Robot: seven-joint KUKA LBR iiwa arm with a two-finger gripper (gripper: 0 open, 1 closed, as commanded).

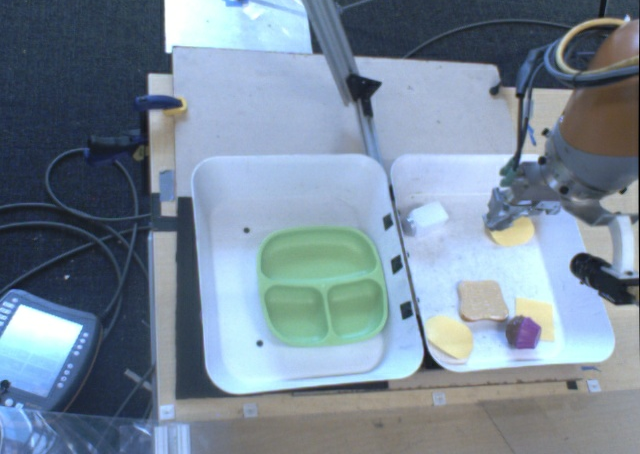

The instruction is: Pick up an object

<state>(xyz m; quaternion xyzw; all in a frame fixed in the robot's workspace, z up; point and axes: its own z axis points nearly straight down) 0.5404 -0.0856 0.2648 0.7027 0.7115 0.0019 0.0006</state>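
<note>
Black cables (70,182) looped over the dark floor at the far left of the frame, above a grey handheld screen (40,347) in the lower left corner. Right of them, the pale bench (260,102) carried two shallow white bins side by side. The left bin (225,242) held a green divided tray (322,285), lying flat near the bin's middle with its three compartments facing up. A slanted metal pole (330,32) ran down from the top of the frame to the seam between the bins.

In the right bin (440,182), a small white block (428,215) lay near the upper left corner. Lower down, a yellow oval piece (450,338) rested against the bin's near rim, with a tan slice of toast (482,300) just to its upper right. A purple lump (523,332) sat right of the toast, touching a yellow square (540,317). Farther up, a yellow disc (513,233) lay directly under the pincer (505,210), which hung low over it from the grey and orange arm (600,112) at the right edge. Whether the pincer was wide or narrow could not be told, and nothing could be seen held in it.
</note>
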